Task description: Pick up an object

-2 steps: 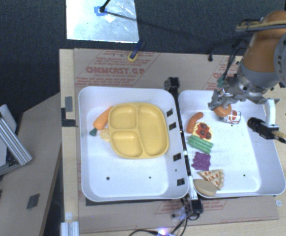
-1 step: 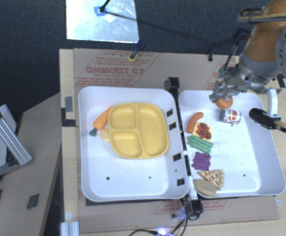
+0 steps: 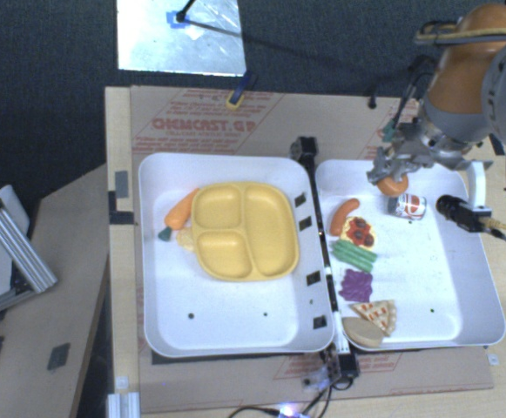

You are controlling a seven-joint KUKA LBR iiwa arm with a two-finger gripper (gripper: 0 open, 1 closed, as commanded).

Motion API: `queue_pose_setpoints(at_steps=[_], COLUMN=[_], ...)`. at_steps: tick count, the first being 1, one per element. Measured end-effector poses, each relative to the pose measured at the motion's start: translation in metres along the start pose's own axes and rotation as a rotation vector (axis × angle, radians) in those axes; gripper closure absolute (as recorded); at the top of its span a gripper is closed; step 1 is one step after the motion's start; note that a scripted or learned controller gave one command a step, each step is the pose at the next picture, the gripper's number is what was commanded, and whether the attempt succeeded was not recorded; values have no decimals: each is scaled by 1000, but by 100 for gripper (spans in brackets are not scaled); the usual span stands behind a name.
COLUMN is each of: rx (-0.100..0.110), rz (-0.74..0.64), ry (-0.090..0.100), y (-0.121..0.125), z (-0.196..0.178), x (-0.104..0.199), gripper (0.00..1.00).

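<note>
Bench – cardboard-covered top (image 3: 200, 124), bearing two shallow white bins side by side so the arm can reach either from the right

Left bin (image 3: 235, 329) – holds a yellow divided plate (image 3: 239, 231), the largest item, lying flat near the centre. A toy carrot (image 3: 179, 210) lies tucked against the plate's left rim, touching or just beside it; something pale sits under the rim below the carrot, too small to identify

Right bin (image 3: 462, 294) – the working side. Toy food lies strung out down its left part, beside the divider: sausage (image 3: 345, 212) at top, then a pizza round (image 3: 358, 231), green beans (image 3: 354, 254), purple piece (image 3: 355, 285), pizza slice (image 3: 376, 313), and a tan bread-like piece (image 3: 362, 333) at the bottom corner. A small red-and-white can (image 3: 410, 205) lies apart from that column, nearer the bin's middle top

Arm – grey with orange band, bent down over the right bin's upper edge, wrist low

Gripper (image 3: 393, 179) – sits directly over a small orange object (image 3: 394, 185), just beside the can. The object shows at the tip, but whether the pincer is closed on it, or how wide it stands, I cannot tell – the wrist body hides the contact. Judging by the pose, this orange piece is the chosen target, and the grasp is under way or just attempted
</note>
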State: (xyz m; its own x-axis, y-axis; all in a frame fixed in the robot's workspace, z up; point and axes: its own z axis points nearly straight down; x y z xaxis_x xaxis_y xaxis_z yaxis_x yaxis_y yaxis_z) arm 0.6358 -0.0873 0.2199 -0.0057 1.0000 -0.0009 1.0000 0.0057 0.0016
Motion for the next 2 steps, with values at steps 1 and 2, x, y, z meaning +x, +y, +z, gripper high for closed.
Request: queue_pose_setpoints(at_steps=[1, 2], rx=[-1, -2], rz=[1, 4], ry=[0, 0], y=[1, -1], z=[0, -9], x=[4, -3], gripper=[100, 100])
